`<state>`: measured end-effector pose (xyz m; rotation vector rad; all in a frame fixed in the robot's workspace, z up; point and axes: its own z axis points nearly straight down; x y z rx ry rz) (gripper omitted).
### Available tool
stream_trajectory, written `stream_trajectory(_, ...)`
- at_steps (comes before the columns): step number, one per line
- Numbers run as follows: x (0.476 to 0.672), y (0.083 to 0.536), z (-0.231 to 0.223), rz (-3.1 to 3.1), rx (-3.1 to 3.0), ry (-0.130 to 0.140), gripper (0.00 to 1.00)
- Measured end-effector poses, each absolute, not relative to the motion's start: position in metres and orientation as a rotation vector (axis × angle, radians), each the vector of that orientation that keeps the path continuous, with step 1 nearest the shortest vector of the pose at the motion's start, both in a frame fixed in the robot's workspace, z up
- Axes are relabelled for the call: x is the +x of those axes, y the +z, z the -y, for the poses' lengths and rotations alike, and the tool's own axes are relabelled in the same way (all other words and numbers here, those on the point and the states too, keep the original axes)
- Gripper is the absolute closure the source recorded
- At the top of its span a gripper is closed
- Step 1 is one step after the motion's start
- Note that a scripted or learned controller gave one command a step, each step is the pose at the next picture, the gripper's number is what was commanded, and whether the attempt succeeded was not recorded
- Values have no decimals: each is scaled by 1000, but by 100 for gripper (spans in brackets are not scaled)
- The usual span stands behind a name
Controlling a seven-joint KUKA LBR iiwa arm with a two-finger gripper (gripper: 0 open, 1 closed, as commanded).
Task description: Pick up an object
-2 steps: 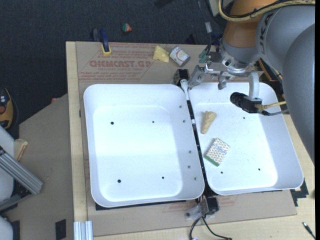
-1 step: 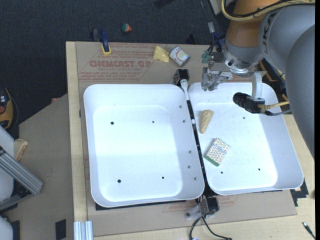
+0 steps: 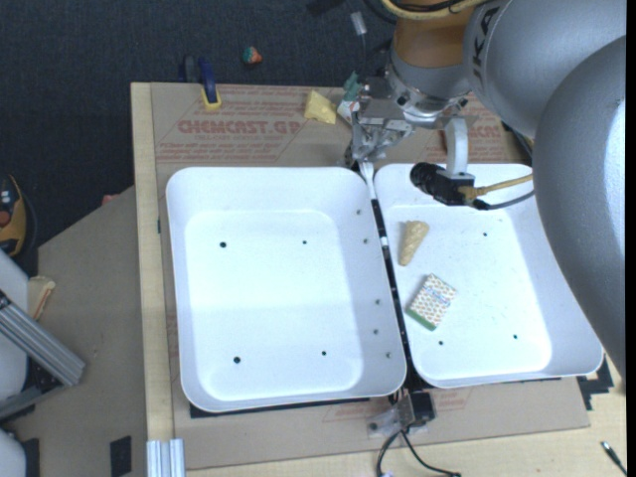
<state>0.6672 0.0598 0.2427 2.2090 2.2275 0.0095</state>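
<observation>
As the arm (image 3: 537,58) bends down from the right, its gripper (image 3: 366,157) hangs at the right bin (image 3: 497,296)'s far-left corner; whether it is clenched cannot be told.

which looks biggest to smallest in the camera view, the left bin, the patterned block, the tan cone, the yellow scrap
1. left bin
2. patterned block
3. tan cone and yellow scrap: these look about alike, so they are not ranked; the scrap also lies farther from the camera
</observation>
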Motion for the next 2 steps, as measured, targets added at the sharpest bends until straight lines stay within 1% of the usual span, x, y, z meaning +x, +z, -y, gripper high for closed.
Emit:
stream_trajectory(1, 668, 394, -81, -2218, 2207, 25, 100)
stream_trajectory(2, 597, 280, -136, -2237, 2222, -17, 100)
